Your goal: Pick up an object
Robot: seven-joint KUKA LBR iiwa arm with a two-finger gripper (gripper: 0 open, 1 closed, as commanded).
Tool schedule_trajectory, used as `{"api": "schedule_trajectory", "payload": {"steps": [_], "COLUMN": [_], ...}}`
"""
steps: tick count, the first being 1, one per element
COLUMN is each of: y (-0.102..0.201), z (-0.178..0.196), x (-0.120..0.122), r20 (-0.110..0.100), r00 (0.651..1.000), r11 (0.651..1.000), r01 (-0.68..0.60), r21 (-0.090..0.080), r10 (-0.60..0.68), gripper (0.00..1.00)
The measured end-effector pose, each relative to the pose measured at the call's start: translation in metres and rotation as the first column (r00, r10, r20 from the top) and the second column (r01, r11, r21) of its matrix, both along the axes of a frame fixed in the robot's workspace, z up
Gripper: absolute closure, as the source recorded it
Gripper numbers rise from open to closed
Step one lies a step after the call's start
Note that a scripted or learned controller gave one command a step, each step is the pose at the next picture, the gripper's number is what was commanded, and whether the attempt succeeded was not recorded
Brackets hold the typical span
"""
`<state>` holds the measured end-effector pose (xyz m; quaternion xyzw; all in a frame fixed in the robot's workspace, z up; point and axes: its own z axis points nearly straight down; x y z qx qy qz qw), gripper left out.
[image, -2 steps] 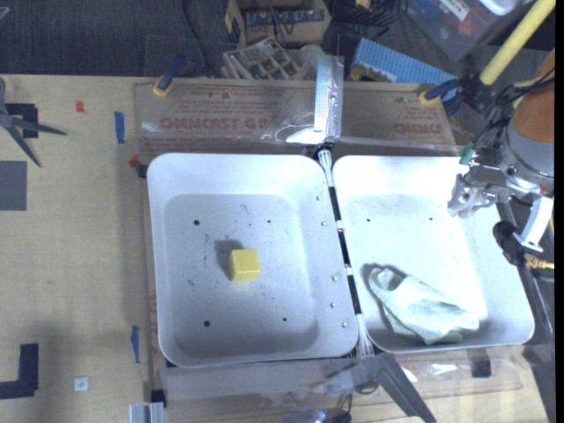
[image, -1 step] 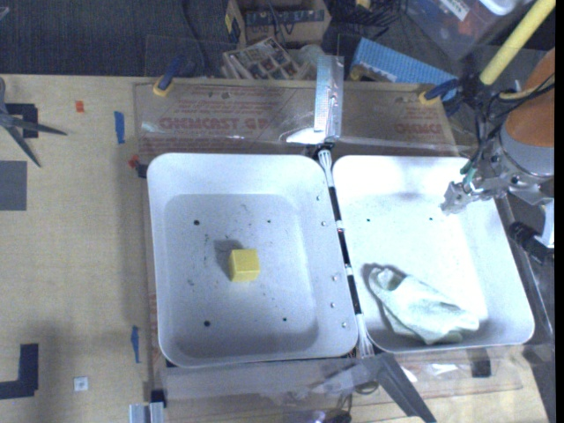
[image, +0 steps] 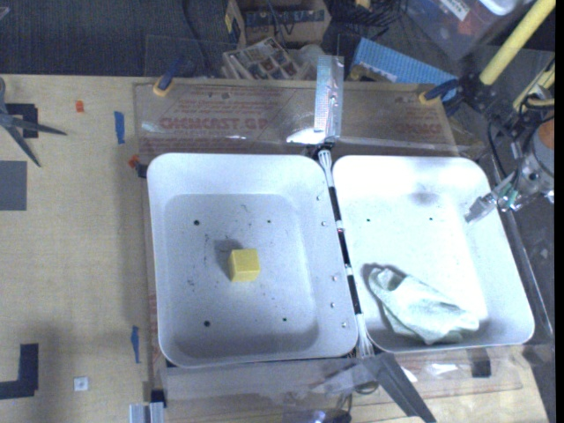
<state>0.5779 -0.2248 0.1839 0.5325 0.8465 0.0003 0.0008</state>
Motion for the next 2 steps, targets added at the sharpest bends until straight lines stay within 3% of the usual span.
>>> {"api": "schedule_trajectory", "payload": {"steps": [1, 2], "y": [-0.001, 0.002], "z": [0.0, 0.025], "x": [0.006, 0.07], "r20": [0.003, 0.003], "r00": [1.0, 0.924], "r11": [1.0, 0.924], "r01": [0.009, 0.383], "r21": [-0.001, -0.001], "r10": [-0.009, -0.383], "gripper": [1.0, 1.0]}}
